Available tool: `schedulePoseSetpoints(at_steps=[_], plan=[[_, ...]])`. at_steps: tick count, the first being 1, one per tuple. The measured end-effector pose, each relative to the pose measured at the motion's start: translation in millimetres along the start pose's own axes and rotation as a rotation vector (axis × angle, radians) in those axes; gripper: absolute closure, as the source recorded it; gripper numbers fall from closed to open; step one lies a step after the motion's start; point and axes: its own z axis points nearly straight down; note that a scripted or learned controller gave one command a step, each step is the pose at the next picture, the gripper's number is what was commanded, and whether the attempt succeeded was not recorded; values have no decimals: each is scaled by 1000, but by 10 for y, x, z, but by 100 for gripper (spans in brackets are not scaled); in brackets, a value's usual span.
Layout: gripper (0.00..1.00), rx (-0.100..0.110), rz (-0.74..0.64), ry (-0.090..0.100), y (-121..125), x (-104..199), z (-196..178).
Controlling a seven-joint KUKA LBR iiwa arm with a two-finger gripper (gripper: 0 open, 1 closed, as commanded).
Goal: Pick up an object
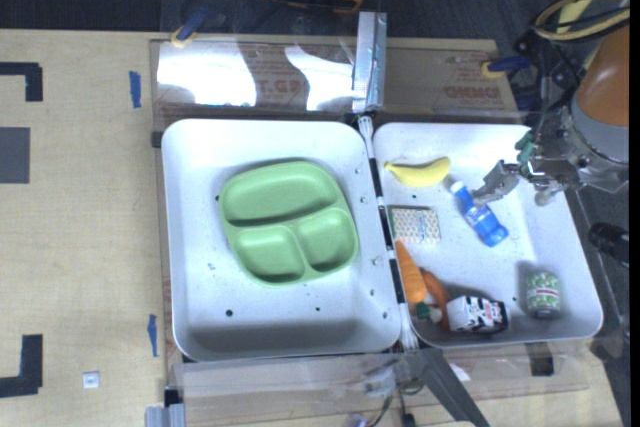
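Overhead, the gripper (503, 178) hovers in the right bin (580, 315), fingers spread, grasping nothing. Just left of it lies 1 small blue bottle (480, 215): likely light, stiff and slippery, best pinched across its middle.

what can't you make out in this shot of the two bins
- Gripper, camera view: small and blurred, so open or shut is unclear.
- Carrot: its lower end is tucked behind the black and white toy.
- Small can: label too small to read.
- Patterned card: print too fine to read.
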Motion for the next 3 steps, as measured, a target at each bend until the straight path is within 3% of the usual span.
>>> schedulePoseSetpoints(at_steps=[1, 2, 3], plan=[[0, -3, -57, -2, 470, -408, 404], [0, -1, -169, 0, 700, -503, 1220], [0, -4, -190, -1, 792, -470, 1716]])
